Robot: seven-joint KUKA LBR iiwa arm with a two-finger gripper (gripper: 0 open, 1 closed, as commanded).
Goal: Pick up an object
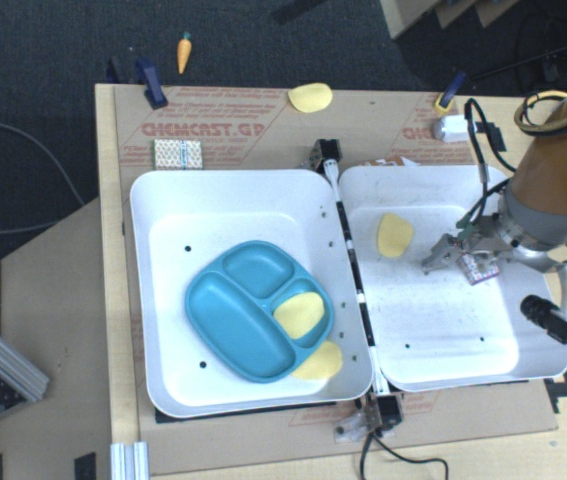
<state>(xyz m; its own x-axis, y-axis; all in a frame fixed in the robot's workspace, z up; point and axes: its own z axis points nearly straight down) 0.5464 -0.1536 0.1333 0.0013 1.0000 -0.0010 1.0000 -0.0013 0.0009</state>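
Poised low in the right bin (443, 358), end effector (455, 252) with fingers spread and nothing between them, yellow piece (395, 235) lying loose just beside its tips, presumably the intended pick.

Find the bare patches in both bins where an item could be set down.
Right bin: its near floor, below the yellow piece and claw. Left bin: the far strip beyond the blue tray. Crowded around that tray's near right corner.
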